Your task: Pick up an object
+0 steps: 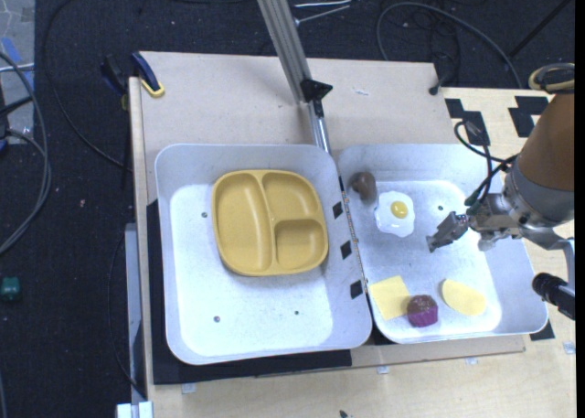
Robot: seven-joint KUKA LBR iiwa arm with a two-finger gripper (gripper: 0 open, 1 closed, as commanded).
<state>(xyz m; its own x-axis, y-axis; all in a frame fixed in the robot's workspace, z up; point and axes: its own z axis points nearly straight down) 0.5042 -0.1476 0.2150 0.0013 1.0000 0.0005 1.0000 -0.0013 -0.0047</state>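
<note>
In the right bin (475, 165) lie a fried egg toy (396, 213), a brown lump (364, 185), a yellow cheese square (389, 296), a purple round piece (421, 310) and a pale yellow piece (463, 297). My gripper (448, 230) hangs over the middle of the right bin, right of the egg and above the pale yellow piece. Nothing shows between its fingers.
The left bin (183, 316) holds a yellow divided plate (270, 222). A metal pole (283, 27) slants down from the top to the seam between the bins. Cables lie on the dark floor around the bench.
</note>
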